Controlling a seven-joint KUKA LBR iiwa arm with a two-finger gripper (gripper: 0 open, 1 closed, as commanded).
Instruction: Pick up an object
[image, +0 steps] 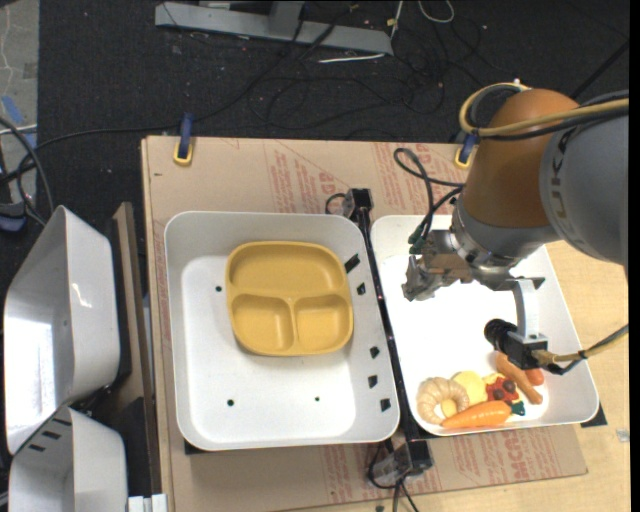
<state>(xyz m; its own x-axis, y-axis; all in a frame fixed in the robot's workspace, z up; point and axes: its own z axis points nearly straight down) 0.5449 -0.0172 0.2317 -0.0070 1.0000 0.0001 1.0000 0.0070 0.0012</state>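
Starting at the left bin (190, 300): it bears one yellow divided plate (290, 298), lying flat and face up near the middle, well apart from my gripper.
Risk at the plate: in my judgement it is a poor candidate. It is wide and low, so a grip from above would likely slide off its rim or push it across the floor.
Gripper (428, 280): it hangs over the upper left part of the right bin (450, 340), above bare white floor. Whether it is spread or pressed together I cannot tell from this angle. I see nothing pinched in it and nothing touching it.
Candidate objects: a heap of toy food (480, 398) sits in the near right corner of the right bin, apart from my gripper. It includes a pale ridged piece (440, 397), a yellow piece (468, 383), an orange carrot (478, 415) and reddish pieces (522, 378).
Risk at the heap: the pieces touch one another and crowd the bin wall. Descending there, I could strike the wall, catch two pieces at once, or knock them apart and close on none.
Risk here: closing where I now hang would grasp only air.
Task status: not yet done.
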